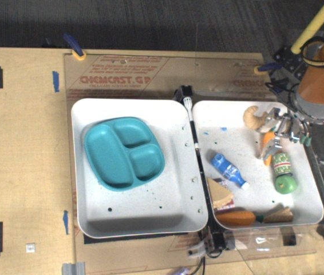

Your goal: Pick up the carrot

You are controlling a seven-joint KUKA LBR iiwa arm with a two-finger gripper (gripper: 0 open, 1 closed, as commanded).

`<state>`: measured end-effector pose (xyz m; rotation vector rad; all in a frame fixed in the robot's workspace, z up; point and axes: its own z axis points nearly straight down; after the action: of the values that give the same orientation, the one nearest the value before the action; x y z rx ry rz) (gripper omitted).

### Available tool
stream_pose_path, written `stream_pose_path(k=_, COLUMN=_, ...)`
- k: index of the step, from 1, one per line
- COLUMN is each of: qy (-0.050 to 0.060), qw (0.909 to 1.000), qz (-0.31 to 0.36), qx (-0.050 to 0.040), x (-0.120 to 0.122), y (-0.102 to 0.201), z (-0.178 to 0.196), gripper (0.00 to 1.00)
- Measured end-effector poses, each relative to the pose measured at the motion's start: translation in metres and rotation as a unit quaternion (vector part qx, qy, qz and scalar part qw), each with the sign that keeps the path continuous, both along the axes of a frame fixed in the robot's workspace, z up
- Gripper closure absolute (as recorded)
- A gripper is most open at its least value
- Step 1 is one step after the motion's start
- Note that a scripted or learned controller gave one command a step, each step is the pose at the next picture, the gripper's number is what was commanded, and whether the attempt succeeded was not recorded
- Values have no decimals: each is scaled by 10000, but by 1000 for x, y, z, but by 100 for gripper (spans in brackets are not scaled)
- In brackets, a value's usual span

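Arm over the right bin, carrot lying at that bin's near wall.

The left shallow white plastic bin holds a teal three-compartment plate and sits just left of the right shallow white plastic bin, the landmark here. Inside the right bin, a blue wrapped packet lies left of centre; a tan wedge-shaped piece sits nearer the front-left corner. The orange carrot lies lengthwise against the front wall, untouched. A beige rounded lump rests toward the back. The two-finger gripper hovers over the back-right part, something orange beside its fingers; whether they are spread or closed cannot be told. A green bottle with a red-and-white label lies right of centre.
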<state>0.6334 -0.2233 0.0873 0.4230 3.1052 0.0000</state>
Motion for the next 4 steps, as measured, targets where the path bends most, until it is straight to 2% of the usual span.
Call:
stream_pose_path(k=1, qy=-80, qw=10000, qz=8, qx=-20, x=5, y=0, z=16, gripper=100)
stream_pose_path(k=2, qy=-10, qw=9986, qz=527, qx=-6, x=-82, y=-1, z=3, gripper=100)
stream_pose_path(k=3, qy=-17, qw=9986, qz=527, qx=-10, x=-82, y=-1, z=2, gripper=0)
stream_pose_path(k=4, qy=-85, qw=9986, qz=526, qx=-30, x=-77, y=-1, z=16, gripper=100)
